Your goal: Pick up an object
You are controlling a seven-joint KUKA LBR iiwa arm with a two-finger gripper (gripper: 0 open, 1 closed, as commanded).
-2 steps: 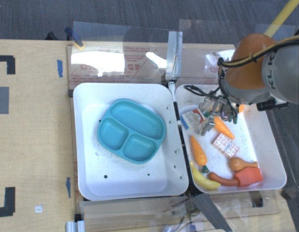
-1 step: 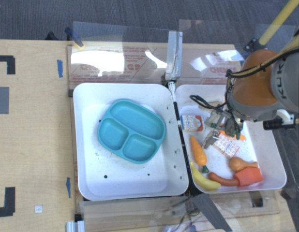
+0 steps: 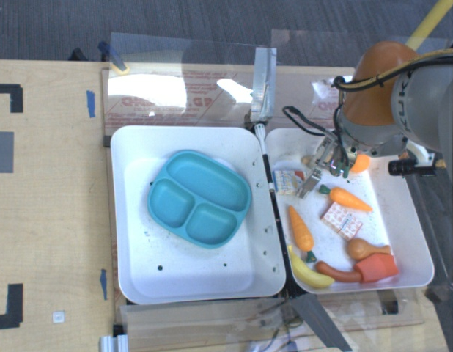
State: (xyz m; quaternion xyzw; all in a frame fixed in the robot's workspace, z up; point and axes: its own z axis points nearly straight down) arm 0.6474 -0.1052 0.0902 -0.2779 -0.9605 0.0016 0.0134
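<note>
Camera view, looking down at a slant, has two shallow white bins side by side on a pale wooden bench (image 3: 50, 196). Lying in the left white bin (image 3: 131, 270) is a teal plastic divided plate (image 3: 199, 198), three compartments showing, its long axis running from upper left to lower right.

Over the upper part of the right white bin (image 3: 413, 229) hangs the grey arm with its orange band (image 3: 380, 79), reaching in from the right. Its two-finger gripper (image 3: 314, 176) points down and to the left. The metal fingers (image 3: 308, 185) look spread a little with nothing between them, so the claw reads as released and empty, though the tips are small and hard to make out.

Just left of the fingertips lies a small white printed packet (image 3: 285, 181), flat against the bin's left wall. Right of the gripper lies an orange toy carrot (image 3: 350, 199), long axis near horizontal, its tip pointing right and slightly down, green end toward the gripper. A second orange carrot (image 3: 300, 229) lies below, its axis running steeply down and to the right. Between them sits a pink-and-white checked block (image 3: 341, 219), tilted. Along the bin's near edge lie a yellow banana (image 3: 308, 271), a red sausage-shaped piece (image 3: 338, 272), a brown pear-like piece (image 3: 364, 248) and a red block (image 3: 377, 268), close together.
</note>
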